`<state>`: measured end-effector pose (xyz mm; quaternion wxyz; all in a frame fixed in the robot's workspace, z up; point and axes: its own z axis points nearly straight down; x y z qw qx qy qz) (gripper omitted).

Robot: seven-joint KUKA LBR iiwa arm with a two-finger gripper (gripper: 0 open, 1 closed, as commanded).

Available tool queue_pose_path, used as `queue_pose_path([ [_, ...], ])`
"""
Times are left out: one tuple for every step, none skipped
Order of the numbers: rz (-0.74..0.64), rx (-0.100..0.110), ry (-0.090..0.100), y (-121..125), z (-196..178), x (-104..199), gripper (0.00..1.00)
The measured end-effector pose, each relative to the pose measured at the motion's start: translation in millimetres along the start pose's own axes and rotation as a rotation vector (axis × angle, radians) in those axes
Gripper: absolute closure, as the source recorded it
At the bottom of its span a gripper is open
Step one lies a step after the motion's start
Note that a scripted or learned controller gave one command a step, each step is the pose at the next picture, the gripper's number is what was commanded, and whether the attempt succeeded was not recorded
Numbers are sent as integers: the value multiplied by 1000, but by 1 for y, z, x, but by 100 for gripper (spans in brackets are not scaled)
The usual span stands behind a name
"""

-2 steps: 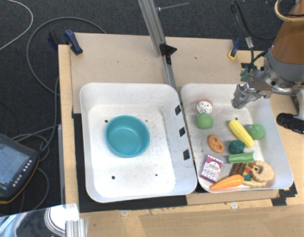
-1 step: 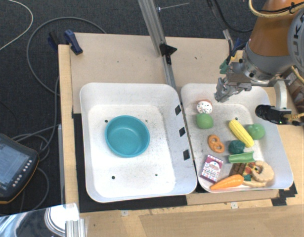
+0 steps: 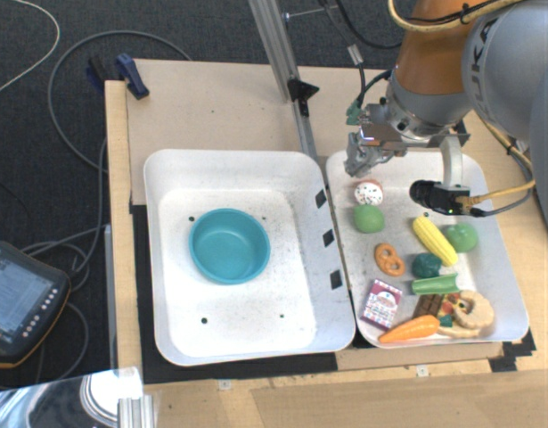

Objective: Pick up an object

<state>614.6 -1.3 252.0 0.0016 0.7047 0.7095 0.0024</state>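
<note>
My gripper [image 3: 363, 161] hangs over the back left corner of the right bin [image 3: 510, 283], just above a white speckled ball [image 3: 369, 193]; nothing shows in it. In front of that ball lie a green ball [image 3: 369, 218] and a pretzel [image 3: 389, 259]. A yellow corn cob [image 3: 434, 239], a light green ball [image 3: 463, 237], a dark green piece [image 3: 426, 264] and a green cucumber [image 3: 434, 284] lie mid-bin. Along the front edge are a pink box [image 3: 381, 303], a carrot [image 3: 409, 330], a brown block [image 3: 428, 306] and a beige pastry [image 3: 475, 310].
The left bin [image 3: 167, 185] holds a blue bowl [image 3: 229, 245]. A metal post [image 3: 278, 43] rises behind the gap between the bins. A blue clamp [image 3: 131, 74] grips the bench's far left corner. The arm's grey body [image 3: 514, 52] hangs over the right bin's back.
</note>
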Motion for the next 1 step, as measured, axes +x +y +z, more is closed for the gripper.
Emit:
queue_pose_path([
  [0,1,1,18,-3,47,100],
])
